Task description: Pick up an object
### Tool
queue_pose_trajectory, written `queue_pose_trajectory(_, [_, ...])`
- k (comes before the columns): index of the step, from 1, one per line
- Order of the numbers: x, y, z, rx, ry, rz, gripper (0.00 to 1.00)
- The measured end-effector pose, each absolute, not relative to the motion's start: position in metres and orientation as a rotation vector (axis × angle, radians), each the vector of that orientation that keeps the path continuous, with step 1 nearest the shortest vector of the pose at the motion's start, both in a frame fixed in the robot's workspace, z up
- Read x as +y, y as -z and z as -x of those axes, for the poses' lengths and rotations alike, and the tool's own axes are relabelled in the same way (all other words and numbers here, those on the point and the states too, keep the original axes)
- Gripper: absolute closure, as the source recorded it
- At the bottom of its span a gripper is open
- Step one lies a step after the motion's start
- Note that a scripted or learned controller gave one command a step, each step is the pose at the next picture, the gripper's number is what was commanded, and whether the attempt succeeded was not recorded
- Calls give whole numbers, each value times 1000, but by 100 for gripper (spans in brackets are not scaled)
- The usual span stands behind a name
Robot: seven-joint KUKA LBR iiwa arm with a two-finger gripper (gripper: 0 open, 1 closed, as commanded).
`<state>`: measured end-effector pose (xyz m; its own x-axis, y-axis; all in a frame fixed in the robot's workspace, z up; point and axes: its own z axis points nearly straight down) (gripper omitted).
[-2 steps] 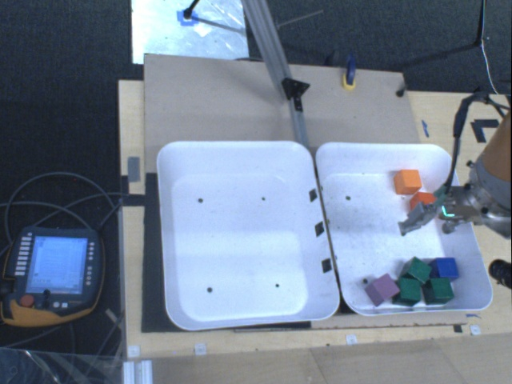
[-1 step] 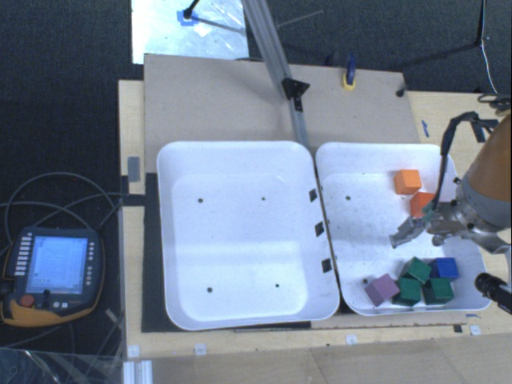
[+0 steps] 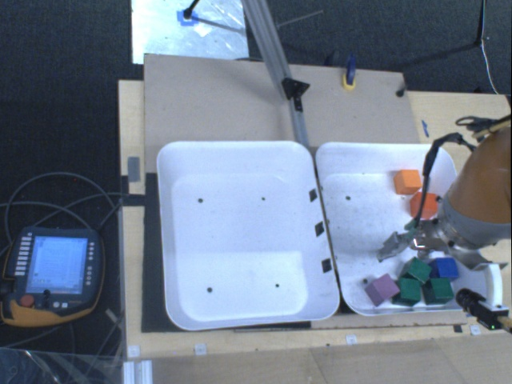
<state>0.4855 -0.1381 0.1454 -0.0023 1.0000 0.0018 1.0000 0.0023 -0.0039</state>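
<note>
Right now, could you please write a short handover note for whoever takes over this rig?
Claw: low in the right bin, nothing seen between its fingers.
Objects, all in the right bin: orange block near the back, second orange piece beside the arm, purple block, green blocks and blue block at the front.
Done: nothing lifted yet.
Left: grasp one object and raise it.

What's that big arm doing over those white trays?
The arm is reaching into the right bin, where small blocks sit: an orange block, a purple block, green blocks and a blue block. Its gripper hovers low beside that cluster, trying to pick one up. Nothing is visibly held. The left bin sits beside it.
</note>
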Motion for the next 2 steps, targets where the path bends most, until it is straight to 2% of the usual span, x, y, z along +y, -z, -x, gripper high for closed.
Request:
queue_pose_trajectory(1, [-138,-110,-488,-2228,4,2221,0])
queue_pose_trajectory(2, [-138,-120,-489,-2232,8,2220,100])
